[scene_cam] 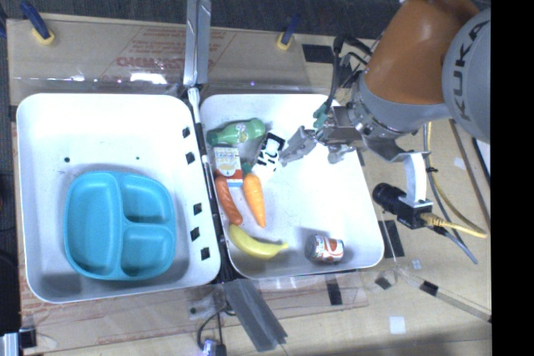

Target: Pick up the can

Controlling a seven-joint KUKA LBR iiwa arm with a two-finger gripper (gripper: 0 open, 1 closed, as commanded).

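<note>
Can (327, 248) lies on its side at lower right of the right bin (359, 204), near the bottom wall. Banana (254, 243) lies to its left; two carrots (254, 198) above that, a green bottle (237, 132) higher up. Gripper (294, 146) hangs mid-frame over the upper bin, well apart from the can, fingers slightly apart, nothing between them. Blue tray (119, 224) sits in the left bin (50, 121).

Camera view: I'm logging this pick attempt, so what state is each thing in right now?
can: lying on its side, near corner of the right bin, untouched
gripper: above the right bin, away from the can
banana: lying flat
two carrots: lying side by side
blue tray: flat in the left bin
</note>
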